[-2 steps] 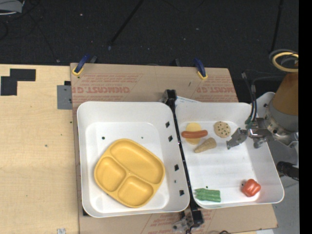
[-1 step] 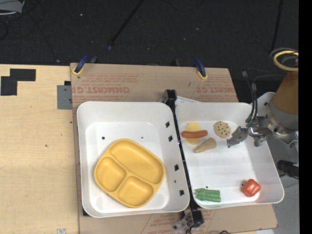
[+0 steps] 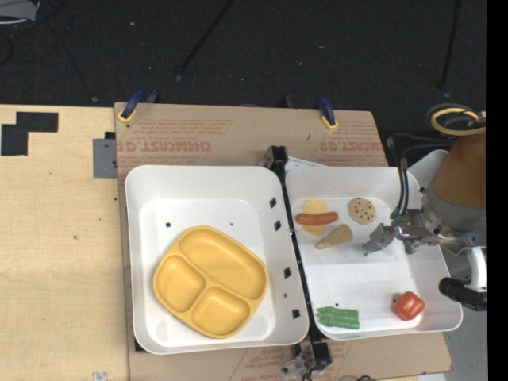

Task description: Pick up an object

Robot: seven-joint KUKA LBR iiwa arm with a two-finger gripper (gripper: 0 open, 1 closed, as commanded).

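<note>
Lying on tan bench [image 3: 55,236]: cardboard sheet [image 3: 238,137], two white bins [image 3: 202,182]; dark floor [image 3: 238,38] behind.

Yellow divided tray [image 3: 210,280] in left bin [image 3: 143,213].

Two bins sit side by side on the bench [image 3: 55,236]. The left bin [image 3: 147,193] holds a divided plate [image 3: 210,280]. In the right bin [image 3: 357,292], a hot dog [image 3: 316,217], cone [image 3: 334,236] and cookie [image 3: 363,210] cluster at the back; a pea pod [image 3: 339,317] and pepper [image 3: 408,305] lie along the front, with the gripper [image 3: 379,240] between the groups.
</note>
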